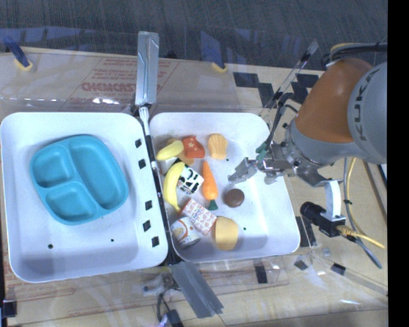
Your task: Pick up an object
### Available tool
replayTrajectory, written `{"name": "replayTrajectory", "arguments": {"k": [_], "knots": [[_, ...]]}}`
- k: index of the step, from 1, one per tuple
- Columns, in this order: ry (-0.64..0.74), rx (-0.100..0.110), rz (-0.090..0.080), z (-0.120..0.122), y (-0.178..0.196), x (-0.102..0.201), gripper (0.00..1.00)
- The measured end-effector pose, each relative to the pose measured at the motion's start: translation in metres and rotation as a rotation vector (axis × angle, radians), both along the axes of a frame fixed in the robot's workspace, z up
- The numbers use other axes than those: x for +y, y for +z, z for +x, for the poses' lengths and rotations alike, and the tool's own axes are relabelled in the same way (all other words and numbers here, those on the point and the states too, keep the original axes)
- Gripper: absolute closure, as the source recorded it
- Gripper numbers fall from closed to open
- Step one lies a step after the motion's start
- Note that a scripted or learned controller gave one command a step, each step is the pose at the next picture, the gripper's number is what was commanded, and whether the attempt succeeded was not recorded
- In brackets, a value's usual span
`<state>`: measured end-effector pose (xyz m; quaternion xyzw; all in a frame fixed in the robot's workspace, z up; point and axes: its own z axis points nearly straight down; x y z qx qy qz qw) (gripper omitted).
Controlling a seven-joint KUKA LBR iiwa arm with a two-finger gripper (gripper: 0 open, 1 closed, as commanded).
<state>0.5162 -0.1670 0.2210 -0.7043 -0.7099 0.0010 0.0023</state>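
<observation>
A: The gripper hangs over the right bin, above bare white floor just right of the toy food. Its fingers look spread, with nothing between them.

B: So it is released, holding nothing. Where do the objects lie?

A: All in the right bin, crowded toward its left half. A brown ball sits closest to the gripper, just below and left of it. An orange carrot stands beside that, touching a black-and-white card.

B: And further left?

A: A long banana lies by the divider, with a smaller yellow piece above it. A red tomato-like piece and a pale orange pastry sit near the bin's top.

B: The lower end?

A: A patterned box, a small can and a yellow round fruit, close together.

B: The left bin?

A: The left bin holds a blue divided tray. The grey arm with its orange band reaches in from the right, over the desk.
</observation>
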Motion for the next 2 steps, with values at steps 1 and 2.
{"name": "replayTrajectory", "arguments": {"k": [1, 2], "knots": [[-0.033, -0.007, -0.001, -0.0143, -0.123, 0.0301, 0.0], [0.118, -0.02, -0.003, -0.0207, -0.1228, 0.0282, 0.0]]}}
